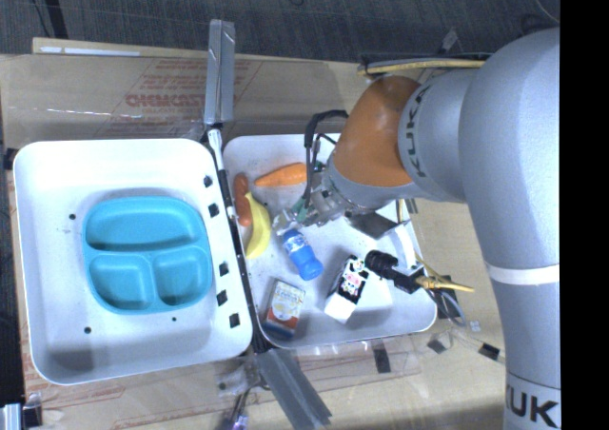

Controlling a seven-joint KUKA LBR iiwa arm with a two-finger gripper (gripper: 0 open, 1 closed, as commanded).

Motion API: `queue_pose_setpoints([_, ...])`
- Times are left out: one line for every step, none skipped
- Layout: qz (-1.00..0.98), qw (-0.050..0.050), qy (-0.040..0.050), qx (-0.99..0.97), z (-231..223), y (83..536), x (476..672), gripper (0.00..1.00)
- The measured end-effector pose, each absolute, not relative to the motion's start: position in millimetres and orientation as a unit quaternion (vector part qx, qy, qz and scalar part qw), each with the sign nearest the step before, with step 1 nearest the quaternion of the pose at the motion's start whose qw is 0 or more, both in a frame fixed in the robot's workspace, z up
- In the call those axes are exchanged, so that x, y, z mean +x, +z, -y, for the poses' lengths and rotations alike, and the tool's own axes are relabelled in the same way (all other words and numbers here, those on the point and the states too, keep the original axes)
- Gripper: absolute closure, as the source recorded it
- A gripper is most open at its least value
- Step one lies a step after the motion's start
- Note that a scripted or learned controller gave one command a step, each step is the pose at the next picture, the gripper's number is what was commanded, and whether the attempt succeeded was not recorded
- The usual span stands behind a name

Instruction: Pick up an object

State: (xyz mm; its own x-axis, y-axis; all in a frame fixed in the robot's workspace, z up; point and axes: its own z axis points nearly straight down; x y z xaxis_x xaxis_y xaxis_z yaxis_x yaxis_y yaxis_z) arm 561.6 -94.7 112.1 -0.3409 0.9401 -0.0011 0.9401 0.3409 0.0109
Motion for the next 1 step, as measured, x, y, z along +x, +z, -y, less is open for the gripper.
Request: queue_pose_setpoints([-0.690,-0.001,-0.0009,0.724,-6.3,191.8,630.4,1.00])
